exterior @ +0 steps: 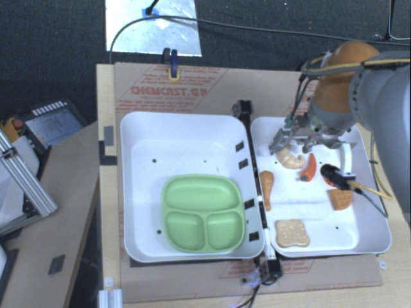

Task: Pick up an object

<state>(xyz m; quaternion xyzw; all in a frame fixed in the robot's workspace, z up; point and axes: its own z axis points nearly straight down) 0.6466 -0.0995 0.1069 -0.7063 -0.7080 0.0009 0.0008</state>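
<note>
My gripper [294,147] hangs low over the back left of the right bin [366,236], its fingers spread. Just below the fingertips lies a pale curved croissant-like piece [292,162], touching or nearly touching them but not lifted. A red-orange chili-shaped piece [309,167] lies right beside it, under the right finger. Further front are an orange drumstick [266,188] by the bin's left wall, a slice of toast [291,233] near the front, and an orange wedge [340,199] to the right.
The left bin [141,140] holds a green divided plate [203,212] in its front half. A black divider with clips [250,165] runs between the two bins. The grey arm with its orange band [347,76] reaches in from the right.
</note>
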